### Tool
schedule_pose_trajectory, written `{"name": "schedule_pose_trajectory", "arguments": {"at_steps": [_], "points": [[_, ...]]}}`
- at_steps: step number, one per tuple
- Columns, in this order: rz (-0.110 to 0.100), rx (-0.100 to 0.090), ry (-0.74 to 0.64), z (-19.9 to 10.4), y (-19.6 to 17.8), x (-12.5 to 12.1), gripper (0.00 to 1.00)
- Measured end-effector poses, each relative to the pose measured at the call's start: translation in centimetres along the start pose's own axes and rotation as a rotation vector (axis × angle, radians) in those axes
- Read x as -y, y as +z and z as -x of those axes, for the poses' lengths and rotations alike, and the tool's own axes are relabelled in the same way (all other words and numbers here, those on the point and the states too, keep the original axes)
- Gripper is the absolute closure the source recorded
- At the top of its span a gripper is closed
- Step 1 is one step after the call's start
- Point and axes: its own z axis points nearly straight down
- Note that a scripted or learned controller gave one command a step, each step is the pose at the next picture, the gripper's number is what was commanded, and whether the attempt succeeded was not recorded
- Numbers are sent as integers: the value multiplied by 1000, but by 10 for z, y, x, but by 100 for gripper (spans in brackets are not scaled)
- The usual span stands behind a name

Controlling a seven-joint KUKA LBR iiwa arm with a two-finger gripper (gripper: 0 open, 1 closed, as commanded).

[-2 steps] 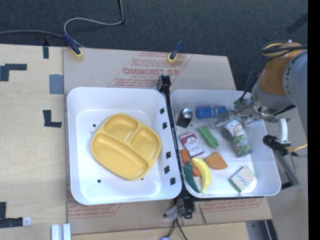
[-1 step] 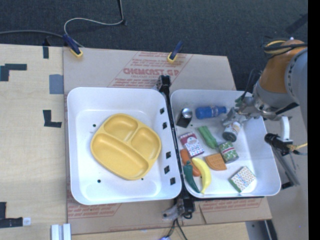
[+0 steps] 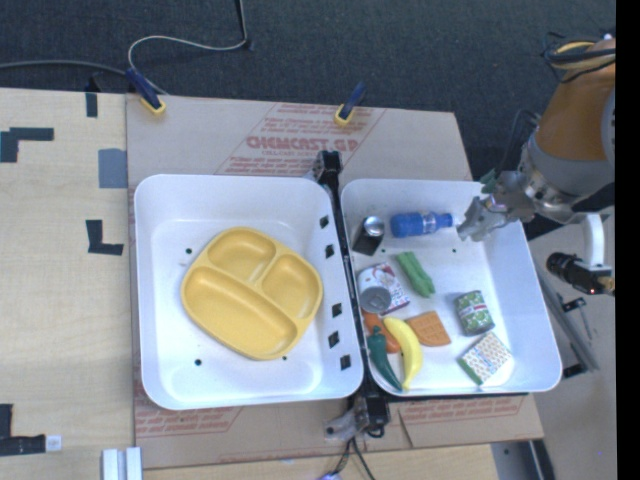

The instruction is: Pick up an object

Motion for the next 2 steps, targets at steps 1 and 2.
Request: {"name": "schedule_pose_trajectory", "arguments": {"at_steps": [1,2], "points": [[-1,0,0,0,1,0,0],[1,-1,0,-33,131,-17,0]]}}
